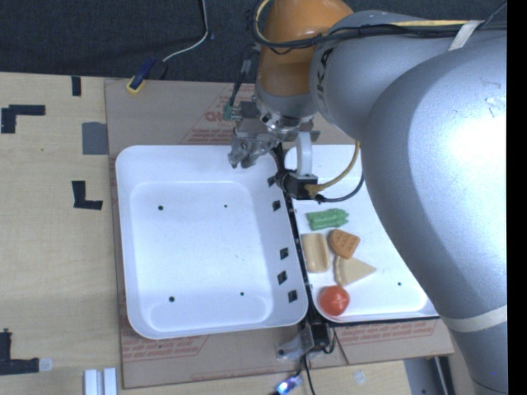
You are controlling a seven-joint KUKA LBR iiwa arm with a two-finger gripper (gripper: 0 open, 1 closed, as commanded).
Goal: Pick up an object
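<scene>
I see the grey metal gripper point(244, 153) over the left white plastic bin's point(136, 220) far rim; I cannot tell its state. The green toy piece point(328, 218) lies well apart in the right white bin point(395, 290).

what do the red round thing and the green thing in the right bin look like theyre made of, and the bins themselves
Red round thing: likely smooth plastic toy food, maybe a tomato; it shows a slight sheen. Green thing: probably moulded plastic or rubber, matte and ridged, though too small to tell. Bins: thin white plastic, judging by rounded moulded rims and soft gloss.
</scene>
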